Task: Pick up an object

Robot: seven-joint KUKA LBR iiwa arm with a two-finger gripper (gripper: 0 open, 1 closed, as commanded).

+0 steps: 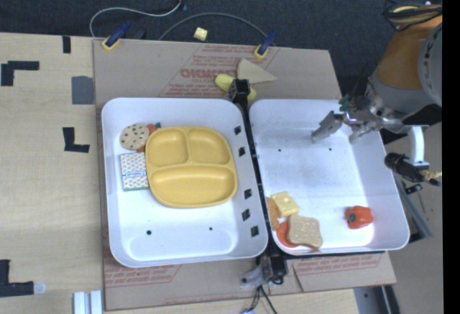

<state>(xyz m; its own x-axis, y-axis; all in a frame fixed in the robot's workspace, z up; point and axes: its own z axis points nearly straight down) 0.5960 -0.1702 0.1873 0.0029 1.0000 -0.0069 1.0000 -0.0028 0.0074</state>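
Bread slice [305, 231] is seen at the right bin's [374, 183] front edge, partly covering something red. Gripper [343, 126] is spread, nothing held.

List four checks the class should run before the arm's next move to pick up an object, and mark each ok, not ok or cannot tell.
1. Gripper carries nothing: ok, its spread fingers hang above bare floor of the right bin.
2. Targets in that bin: ok, red toy, bread slice and cheese piece lie near its front edge.
3. Red toy stands apart: ok.
4. Bread and cheese separate: not ok, they look bunched together.
5. Gripper height above the floor: cannot tell.
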